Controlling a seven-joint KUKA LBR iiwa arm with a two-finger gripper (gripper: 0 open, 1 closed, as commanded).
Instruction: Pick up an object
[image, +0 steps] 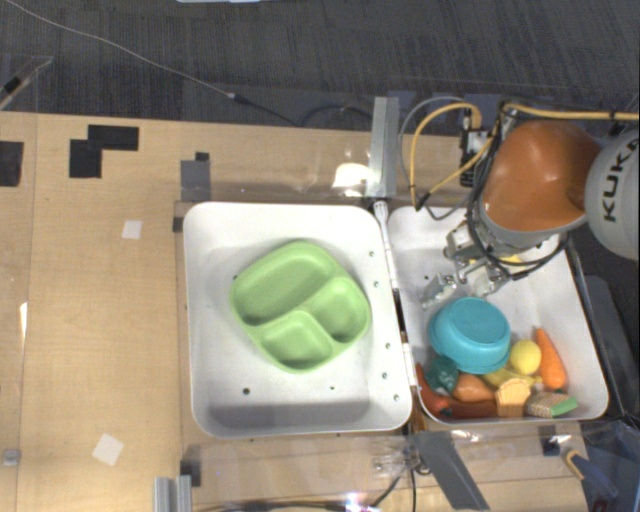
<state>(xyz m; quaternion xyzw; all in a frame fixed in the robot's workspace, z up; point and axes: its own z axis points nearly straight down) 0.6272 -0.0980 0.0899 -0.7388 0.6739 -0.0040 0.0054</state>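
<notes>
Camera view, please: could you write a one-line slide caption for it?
KUKA arm's gripper poised in the right bin above a blue bowl and toy food; green divided plate in the left bin.

bright, even overhead light | soft shadows | bench (100, 330) glare | mostly sharp

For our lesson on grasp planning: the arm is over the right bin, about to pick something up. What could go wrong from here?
1. The toys are packed tight in the near corner; the carrot and lemon touch neighbours, so fingers may catch two things or wedge.
2. The blue bowl is wide and rounded; a grasp could slip off it.
3. The gripper may strike the bin wall.
</notes>
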